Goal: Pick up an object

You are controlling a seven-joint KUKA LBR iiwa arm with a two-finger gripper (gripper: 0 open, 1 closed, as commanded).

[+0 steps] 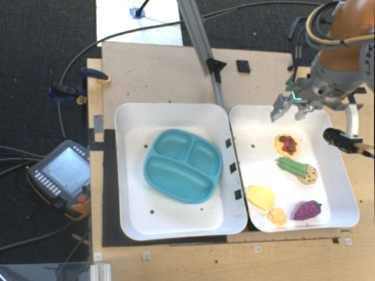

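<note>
Camera view has the gripper (291, 108) hovering over the right bin's (253, 174) far edge, fingers spread apart and holding nothing, seemingly poised to descend. Nearest below, toward the bin's far right corner, lies a toy pizza slice (287, 145), flat, yellow with red topping.

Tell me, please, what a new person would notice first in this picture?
Probably the teal divided plate, lying alone in the left bin. Next, the toy food in the right bin: purple grapes and a yellow lemon near its front. The gripper hangs over that bin's far edge.
</note>
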